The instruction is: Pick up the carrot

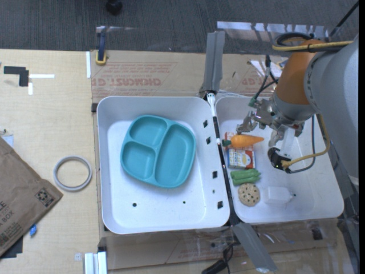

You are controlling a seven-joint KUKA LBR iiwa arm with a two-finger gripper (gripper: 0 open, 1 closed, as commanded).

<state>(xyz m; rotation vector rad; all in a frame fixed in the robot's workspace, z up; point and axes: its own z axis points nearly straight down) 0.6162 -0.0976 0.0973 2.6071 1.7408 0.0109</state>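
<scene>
carrot (245, 141) lies in right bin (319, 204), on top of a small carton (240, 158), just below-left of gripper (263, 123); can't tell gripper state; nothing visibly held

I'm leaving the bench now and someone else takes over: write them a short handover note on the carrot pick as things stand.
Gripper: low in the right bin, just above the carrot; finger state can't be made out.
Carrot: lying in the right bin near the divider, on top of a small carton; it does not look lifted.
Nearby: green pea pod, cookie, white block in the same bin. Teal divided plate sits in the left bin.
Done: arm brought over the carrot.
Left: grasp confirmed, carrot lifted.
</scene>
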